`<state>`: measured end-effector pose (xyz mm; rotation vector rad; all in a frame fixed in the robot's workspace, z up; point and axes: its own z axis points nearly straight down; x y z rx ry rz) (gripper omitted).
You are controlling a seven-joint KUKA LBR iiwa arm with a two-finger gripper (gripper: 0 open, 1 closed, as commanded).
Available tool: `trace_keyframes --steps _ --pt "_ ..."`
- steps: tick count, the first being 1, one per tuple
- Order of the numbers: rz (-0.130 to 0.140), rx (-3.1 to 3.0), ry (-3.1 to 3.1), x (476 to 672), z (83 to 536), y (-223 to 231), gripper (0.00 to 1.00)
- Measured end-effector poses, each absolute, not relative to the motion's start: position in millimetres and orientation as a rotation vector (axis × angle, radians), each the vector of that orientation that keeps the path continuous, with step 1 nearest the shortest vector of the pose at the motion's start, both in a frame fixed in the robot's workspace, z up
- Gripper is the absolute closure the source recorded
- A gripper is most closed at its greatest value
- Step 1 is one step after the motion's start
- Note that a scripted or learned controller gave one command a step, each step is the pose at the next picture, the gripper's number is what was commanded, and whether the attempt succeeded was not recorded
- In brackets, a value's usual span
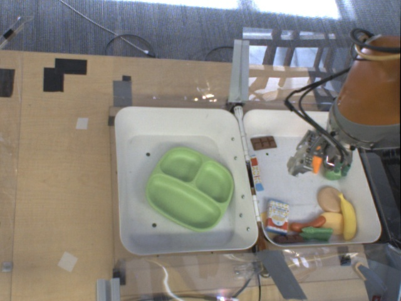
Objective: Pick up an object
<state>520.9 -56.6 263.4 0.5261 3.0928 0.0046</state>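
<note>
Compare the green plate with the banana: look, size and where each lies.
The green plate is green, while the banana is yellow. The plate is broad and flat, split into three compartments; the banana is slim, curved and much smaller. The plate lies alone in the left bin; the banana lies in the right bin, at its near right corner, crowded among other small items. Both rest on a bin floor, away from the gripper.

Plate (190, 188) in left bin (128, 168)
</note>
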Motion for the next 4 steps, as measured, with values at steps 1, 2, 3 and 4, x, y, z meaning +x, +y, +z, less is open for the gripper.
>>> trace_keyframes --steps 1,2,3,4 --pt "0.001 0.511 3.088 549.0 304 -78 1.00" --pt "0.003 0.728 3.052 488.2 264 -48 1.00" --pt "-0.001 0.386 3.112 488.1 210 -133 1.00" --pt "0.000 0.382 3.111 488.8 211 -131 0.00"
